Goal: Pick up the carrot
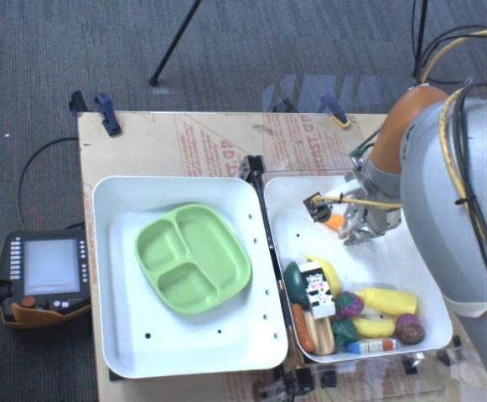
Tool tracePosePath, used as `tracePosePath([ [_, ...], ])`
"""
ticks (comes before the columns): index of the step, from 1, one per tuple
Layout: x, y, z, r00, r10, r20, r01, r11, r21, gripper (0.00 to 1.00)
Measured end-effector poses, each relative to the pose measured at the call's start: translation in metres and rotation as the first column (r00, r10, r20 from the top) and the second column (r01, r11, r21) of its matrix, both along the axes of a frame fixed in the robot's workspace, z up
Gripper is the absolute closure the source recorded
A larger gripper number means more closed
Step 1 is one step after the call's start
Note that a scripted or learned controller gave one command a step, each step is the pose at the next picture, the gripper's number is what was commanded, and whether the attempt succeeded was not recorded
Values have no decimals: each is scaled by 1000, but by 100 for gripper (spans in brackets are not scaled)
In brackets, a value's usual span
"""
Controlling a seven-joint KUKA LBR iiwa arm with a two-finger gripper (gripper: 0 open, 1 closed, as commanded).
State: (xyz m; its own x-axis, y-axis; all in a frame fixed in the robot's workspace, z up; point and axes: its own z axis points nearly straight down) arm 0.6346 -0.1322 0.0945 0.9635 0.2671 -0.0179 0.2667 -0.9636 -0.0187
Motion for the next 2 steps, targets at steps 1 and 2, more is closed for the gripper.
tracePosePath([
  [1, -52, 51, -10, 1000, -1, 8, 1, 1000, -4, 100],
  [2, -52, 50, -9, 1000, -3, 10, 3, 1000, -5, 0],
])
